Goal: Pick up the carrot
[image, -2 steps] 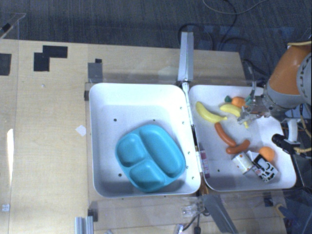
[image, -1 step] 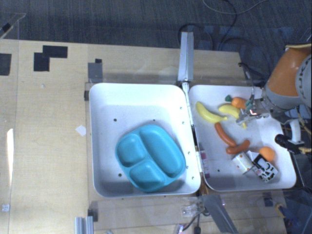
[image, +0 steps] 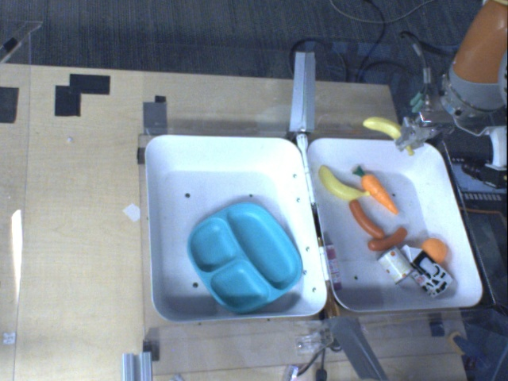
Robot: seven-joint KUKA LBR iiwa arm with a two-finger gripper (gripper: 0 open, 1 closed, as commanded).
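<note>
Nearest the camera, at the right bin's [image: 468, 292] front edge, lie a small can [image: 394, 263] and a black-and-white box [image: 431, 278], with an orange ball [image: 435, 250] just behind them. Task status: not started, as far as this view shows. The carrot [image: 379, 191] lies in the right bin's rear half, green top toward the back, tip pointing to the front right, with nothing gripping it. My pincer [image: 411, 136] hangs at the bin's rear rim, near its right corner, and a yellow banana [image: 381, 126] appears to be at its fingertips; whether the fingers are clenched on it or released I cannot tell. Remaining steps, by my judgement: travel from the rim to above the carrot, descend, clench, lift. Clearances: a second banana [image: 339, 184] lies just beside the carrot on the divider side, and a sausage [image: 366, 217] sits close to the carrot's front. Open floor lies to the carrot's right, toward the right wall, so approach from that side is preferred. The left bin [image: 171, 213] holds a blue tray [image: 244, 254] and is well apart from the work.
</note>
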